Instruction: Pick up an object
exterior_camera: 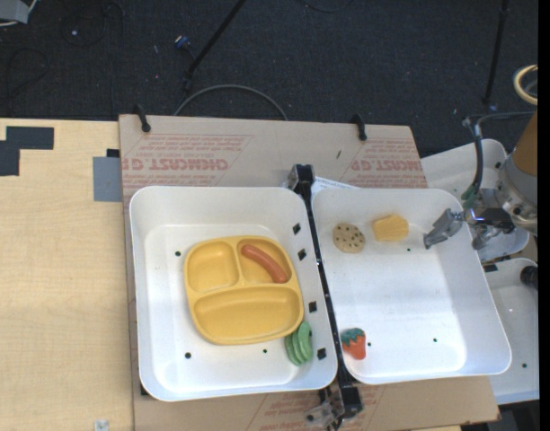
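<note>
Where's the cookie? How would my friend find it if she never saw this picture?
Look in the right white bin, near its far left corner, next to the divider between the two bins. The cookie lies flat there, just left of the yellow cheese wedge. It is the round, tan thing with dark dots; the cheese is plain yellow and blocky.

Right bin's [410, 366] middle lies open; cookie [349, 237] and cheese [391, 228] crowd its far side.

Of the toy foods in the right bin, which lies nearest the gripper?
The yellow cheese wedge, just left of the gripper; the cookie and strawberry lie farther.
</note>
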Motion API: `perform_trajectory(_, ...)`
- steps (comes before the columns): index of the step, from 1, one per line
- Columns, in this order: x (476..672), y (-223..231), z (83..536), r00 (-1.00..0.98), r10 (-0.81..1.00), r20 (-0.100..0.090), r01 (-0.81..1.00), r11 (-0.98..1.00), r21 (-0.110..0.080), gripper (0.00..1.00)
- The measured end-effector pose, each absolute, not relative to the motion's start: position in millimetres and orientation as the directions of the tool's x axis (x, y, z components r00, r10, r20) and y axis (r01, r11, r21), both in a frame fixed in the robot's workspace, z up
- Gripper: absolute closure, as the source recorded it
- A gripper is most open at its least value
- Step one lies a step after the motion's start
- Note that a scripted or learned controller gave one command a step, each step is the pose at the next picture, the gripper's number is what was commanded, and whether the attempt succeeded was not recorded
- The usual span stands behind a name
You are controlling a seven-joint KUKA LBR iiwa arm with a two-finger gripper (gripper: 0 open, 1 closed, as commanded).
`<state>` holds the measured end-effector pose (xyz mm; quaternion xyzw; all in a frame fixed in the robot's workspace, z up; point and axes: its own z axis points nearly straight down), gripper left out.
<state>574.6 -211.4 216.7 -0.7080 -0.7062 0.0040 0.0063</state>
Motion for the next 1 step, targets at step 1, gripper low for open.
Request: perform_trajectory(1, 577.5, -211.1, 224.3, 0.000, 1.000, 0.000, 1.000, 0.000, -0.001, 0.00)
